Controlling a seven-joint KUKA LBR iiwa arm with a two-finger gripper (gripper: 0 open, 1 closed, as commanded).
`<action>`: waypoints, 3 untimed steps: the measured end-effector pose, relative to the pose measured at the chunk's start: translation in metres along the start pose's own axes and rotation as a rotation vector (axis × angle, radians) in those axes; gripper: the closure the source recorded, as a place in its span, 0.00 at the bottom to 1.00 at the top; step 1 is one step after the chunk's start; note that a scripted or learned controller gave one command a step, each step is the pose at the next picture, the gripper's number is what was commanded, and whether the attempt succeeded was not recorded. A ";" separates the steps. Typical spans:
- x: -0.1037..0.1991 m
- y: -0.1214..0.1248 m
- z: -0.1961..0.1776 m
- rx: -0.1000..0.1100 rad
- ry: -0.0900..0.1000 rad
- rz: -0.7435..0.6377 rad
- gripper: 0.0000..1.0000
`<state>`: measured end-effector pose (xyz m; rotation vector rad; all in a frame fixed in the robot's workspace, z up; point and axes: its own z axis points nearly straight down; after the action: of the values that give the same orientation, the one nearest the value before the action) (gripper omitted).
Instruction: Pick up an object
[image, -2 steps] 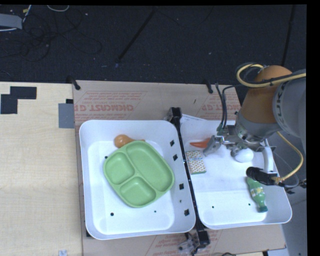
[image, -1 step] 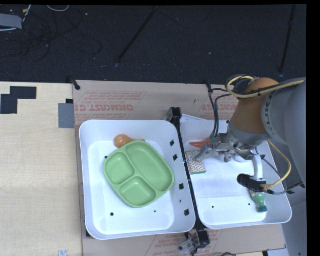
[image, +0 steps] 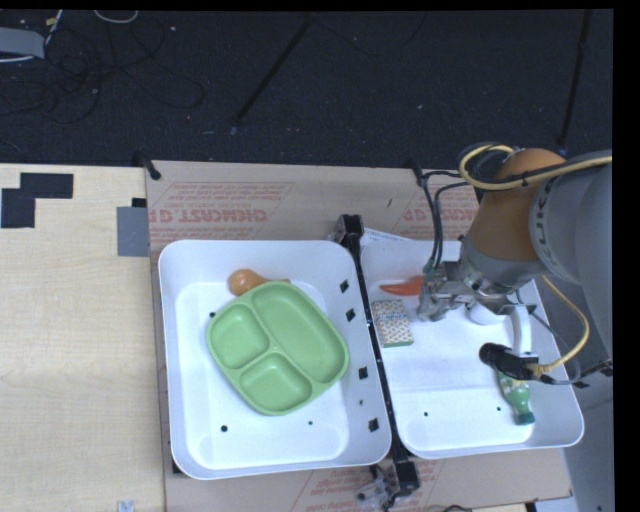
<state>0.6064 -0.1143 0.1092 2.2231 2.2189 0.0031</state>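
My gripper (image: 436, 303) hangs low over the back left part of the right bin (image: 455, 435). An orange carrot-shaped piece (image: 401, 287) lies just to its left, close to it or touching. A small patterned square pad (image: 392, 324) rests in front of that piece, against the bin's left wall. Near the right wall lies a green bottle-like object (image: 519, 400). A white rounded object (image: 486, 313) shows partly beneath the wrist.
In the left bin (image: 190, 420) a green divided plate (image: 277, 346) lies tilted, with an orange rounded object (image: 244, 281) behind it. A black divider (image: 366, 340) separates the two bins. Cardboard lies under both bins.
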 end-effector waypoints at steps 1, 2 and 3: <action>0.003 -0.009 -0.051 0.001 -0.001 0.000 1.00; 0.005 -0.006 -0.114 -0.001 -0.001 -0.003 1.00; 0.012 -0.004 -0.160 -0.001 -0.001 -0.003 1.00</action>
<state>0.6023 -0.1027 0.2690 2.2188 2.2217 0.0027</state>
